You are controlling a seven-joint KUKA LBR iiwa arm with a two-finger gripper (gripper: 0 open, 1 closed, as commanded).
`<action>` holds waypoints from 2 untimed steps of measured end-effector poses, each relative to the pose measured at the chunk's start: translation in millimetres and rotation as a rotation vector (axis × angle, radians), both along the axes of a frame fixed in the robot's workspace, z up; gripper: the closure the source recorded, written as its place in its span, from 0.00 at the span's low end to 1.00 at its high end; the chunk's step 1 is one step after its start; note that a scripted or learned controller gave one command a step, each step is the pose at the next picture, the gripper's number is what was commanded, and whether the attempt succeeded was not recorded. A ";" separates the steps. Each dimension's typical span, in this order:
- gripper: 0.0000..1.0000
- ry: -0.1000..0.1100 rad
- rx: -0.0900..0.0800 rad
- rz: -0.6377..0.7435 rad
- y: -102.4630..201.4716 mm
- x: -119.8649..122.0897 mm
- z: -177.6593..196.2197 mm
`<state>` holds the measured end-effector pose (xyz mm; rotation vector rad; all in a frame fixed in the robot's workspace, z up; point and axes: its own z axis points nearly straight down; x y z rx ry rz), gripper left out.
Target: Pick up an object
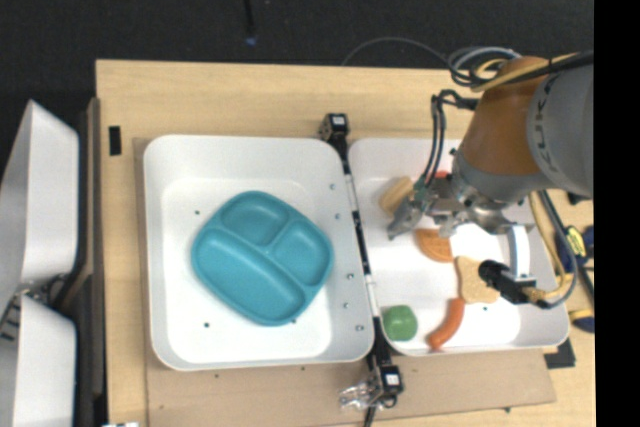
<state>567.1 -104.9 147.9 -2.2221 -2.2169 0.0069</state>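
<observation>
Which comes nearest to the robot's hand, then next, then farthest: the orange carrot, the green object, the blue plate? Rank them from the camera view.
Measured from the hand:
1. Orange carrot, in the right bin's lower part, below the hand.
2. Green object, in the right bin's lower left corner; too close to call with the carrot.
3. Blue plate, in the left bin, clearly farthest.

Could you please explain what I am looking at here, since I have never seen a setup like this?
This is one picture, taken by a fixed camera looking down on a wooden bench. The grey and orange shape is a robot arm reaching in from the right. Its gripper, a two-finger claw, hangs low over the right bin, close to a tan, bread-like piece; I cannot tell whether it holds anything. That bin also contains toy food: an orange slice, a toast-shaped piece, a green block and an orange-red sausage shape. The left bin holds a blue divided plate.
</observation>
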 end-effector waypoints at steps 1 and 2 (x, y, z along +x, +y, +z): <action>0.00 -0.014 -0.006 -0.001 -3.9 2.6 -43.6; 1.00 -0.027 -0.005 -0.007 -4.5 6.3 -28.7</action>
